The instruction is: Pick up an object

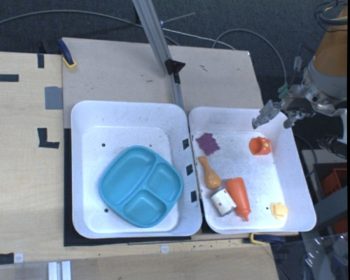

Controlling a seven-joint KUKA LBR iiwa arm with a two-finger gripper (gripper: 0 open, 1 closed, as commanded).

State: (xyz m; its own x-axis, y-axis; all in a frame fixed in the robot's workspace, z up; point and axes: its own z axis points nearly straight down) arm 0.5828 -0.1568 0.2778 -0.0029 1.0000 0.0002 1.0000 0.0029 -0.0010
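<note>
**A:** From the overhead camera, where does the pick stand?

**B:** At the approach, I'd judge. The gripper [275,114] hangs over the upper right corner of the right bin [294,174], with nothing between its fingers [262,119]. They look spread, two dark prongs apart.

**A:** What's nearest?

**B:** The orange cup [259,146], a small rounded plastic piece just below the prongs. Next move, as I read it: come down over it, straddle it, then close.

**A:** And the rest?

**B:** A flat purple piece [207,142], a tan pear-shaped toy [209,174], a smooth orange carrot [240,197] touching a white boxy block [223,202], and a small yellow lump [279,210] near the lower right corner. All look like hard, slick plastic.

**A:** The left bin [81,156]?

**B:** It holds a blue divided plate [141,185], glossy, three compartments.
</note>
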